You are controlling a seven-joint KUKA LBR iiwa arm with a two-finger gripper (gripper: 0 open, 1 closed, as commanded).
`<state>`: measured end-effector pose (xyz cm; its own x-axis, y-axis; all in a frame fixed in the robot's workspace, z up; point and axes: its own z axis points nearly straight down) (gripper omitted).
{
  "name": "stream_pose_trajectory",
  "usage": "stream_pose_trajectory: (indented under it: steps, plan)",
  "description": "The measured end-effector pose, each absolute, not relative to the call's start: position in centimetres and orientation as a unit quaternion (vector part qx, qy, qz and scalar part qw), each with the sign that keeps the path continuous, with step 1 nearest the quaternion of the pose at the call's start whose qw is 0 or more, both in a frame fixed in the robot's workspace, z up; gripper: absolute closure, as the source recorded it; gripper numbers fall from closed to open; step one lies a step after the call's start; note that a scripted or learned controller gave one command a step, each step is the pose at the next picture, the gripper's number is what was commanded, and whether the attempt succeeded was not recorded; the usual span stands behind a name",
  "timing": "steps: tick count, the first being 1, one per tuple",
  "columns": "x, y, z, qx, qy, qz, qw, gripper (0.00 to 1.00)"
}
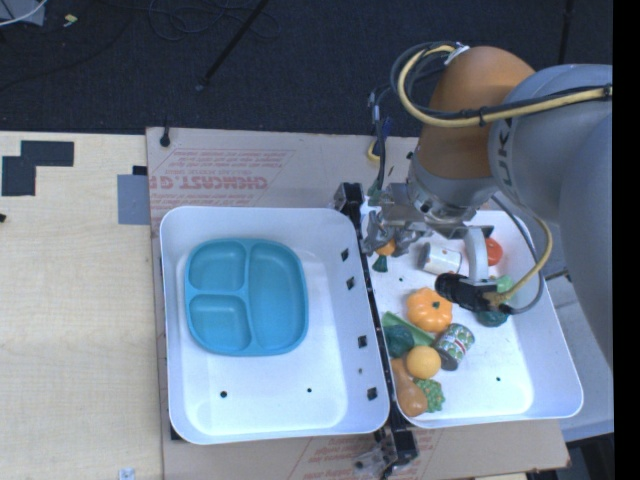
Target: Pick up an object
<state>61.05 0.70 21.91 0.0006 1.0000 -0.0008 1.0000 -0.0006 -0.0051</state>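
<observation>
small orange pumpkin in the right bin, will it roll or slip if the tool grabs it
The pumpkin looks rounded and glossy, so two fingers may slip off its curved sides. It seems squat with a stem on top, so it would probably rock rather than roll far. Toys crowd it closely, like the small can, so a push likely shifts them too.

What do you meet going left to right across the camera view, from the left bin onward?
Blue divided plate → left bin's right wall → hand → small orange pumpkin → tomato-red piece → right bin's outer rim.
</observation>
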Motion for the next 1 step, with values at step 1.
stream_pose_trajectory:
  steps: [1]
  plan:
    - [61.29,1.53,23.67,-0.707,-0.708,0.0004,0.001,1.00]
